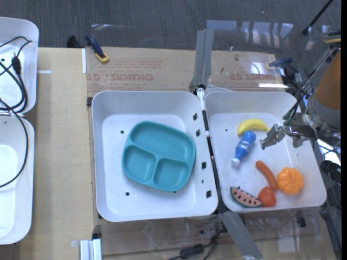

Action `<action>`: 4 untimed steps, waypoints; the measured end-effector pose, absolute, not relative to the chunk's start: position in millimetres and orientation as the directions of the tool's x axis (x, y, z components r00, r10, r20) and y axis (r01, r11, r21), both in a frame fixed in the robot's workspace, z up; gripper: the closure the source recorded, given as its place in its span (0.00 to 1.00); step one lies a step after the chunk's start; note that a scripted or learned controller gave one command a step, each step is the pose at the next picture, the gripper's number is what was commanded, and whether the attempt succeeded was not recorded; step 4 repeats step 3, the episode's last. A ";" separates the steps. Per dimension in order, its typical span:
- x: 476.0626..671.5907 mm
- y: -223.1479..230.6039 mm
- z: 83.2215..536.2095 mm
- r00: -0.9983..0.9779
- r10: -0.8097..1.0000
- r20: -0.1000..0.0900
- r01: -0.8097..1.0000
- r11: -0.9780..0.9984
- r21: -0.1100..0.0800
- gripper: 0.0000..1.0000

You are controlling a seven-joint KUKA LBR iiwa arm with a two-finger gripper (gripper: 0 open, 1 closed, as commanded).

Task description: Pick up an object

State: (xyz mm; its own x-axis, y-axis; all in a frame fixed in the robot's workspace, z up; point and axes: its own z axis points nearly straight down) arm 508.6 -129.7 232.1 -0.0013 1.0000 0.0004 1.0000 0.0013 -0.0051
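Far to the left of the pincer [277, 136], a teal plastic divided plate [158, 156] lies in the left white bin [103, 161]. Nearer, in the right white bin [312, 199], a blue-and-white plastic bottle [243, 147] and a yellow toy banana [252, 125] lie just left of it, with a watermelon slice toy [245, 197], orange sausage toy [265, 174], red toy tomato [267, 196] and orange toy pumpkin [290, 180] below. The pincer hangs with its fingers spread apart, holding nothing.

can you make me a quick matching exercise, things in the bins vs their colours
Things:
1. divided plate in the left bin
2. banana
3. bottle
4. pumpkin

Colours:
A. orange
B. blue with a white cap end
C. teal
D. yellow

Pairs: 1-C, 2-D, 3-B, 4-A
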 end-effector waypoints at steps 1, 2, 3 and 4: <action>486.1 -153.6 90.4 0.003 1.000 0.001 1.000 -0.003 -0.003 0.00; 485.9 -154.2 98.1 0.007 1.000 0.002 1.000 -0.007 -0.005 1.00; 513.6 -104.3 244.8 -0.001 1.000 -0.001 1.000 0.001 -0.003 1.00; 513.6 -104.3 244.8 -0.001 1.000 -0.001 1.000 0.001 -0.003 1.00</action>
